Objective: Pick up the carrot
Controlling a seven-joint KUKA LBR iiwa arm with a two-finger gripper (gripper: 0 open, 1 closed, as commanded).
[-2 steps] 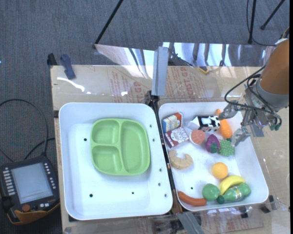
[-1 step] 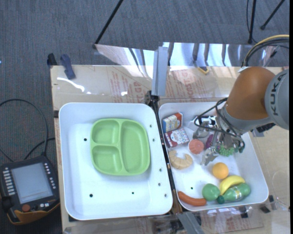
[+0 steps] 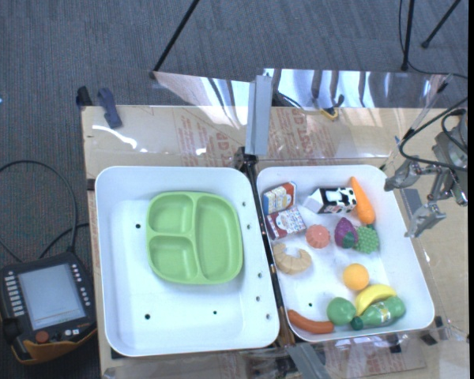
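carrot [image 3: 363, 200] — orange, tapered, slanted; beside cow-patterned carton [image 3: 336, 200]

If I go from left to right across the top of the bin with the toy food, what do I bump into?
Red and white carton → cow-patterned box → carrot → gripper, off past the bin's rim.

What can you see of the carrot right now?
The carrot is a small orange toy, plastic by its look, with a tapered body. It lies slantwise in the right bin, near the far right corner, beside the black-and-white carton and just above the green grapes. The end effector is off to its right, outside the bin.
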